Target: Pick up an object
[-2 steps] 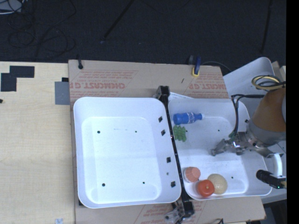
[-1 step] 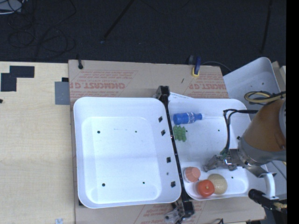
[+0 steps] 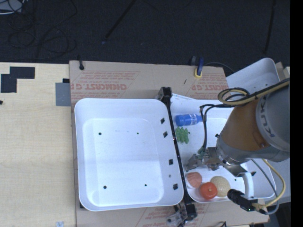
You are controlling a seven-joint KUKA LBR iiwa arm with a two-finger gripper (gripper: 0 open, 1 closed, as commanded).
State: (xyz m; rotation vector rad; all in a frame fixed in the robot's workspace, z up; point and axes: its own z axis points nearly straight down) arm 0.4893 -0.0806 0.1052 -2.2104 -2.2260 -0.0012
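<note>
The right bin (image 3: 195, 196) holds a blue bottle (image 3: 187, 120) near its far edge, a small green leafy piece (image 3: 182, 135) below it, and a pink piece (image 3: 194, 178), a red tomato-like ball (image 3: 208, 190) and a beige round object (image 3: 220, 183) at its near edge. My gripper (image 3: 202, 159) hangs low inside this bin, just above the pink piece and left of the beige object. The arm's orange band and wrist (image 3: 246, 131) cover much of the bin's right side. Nothing is visibly held.
The left white bin (image 3: 80, 126) lies beside the right one, with a black divider bar (image 3: 171, 141) between them. Both rest on a cardboard sheet (image 3: 118, 79). Cables (image 3: 232, 96) loop around the arm. A wooden bench top (image 3: 33, 150) extends to the left.
</note>
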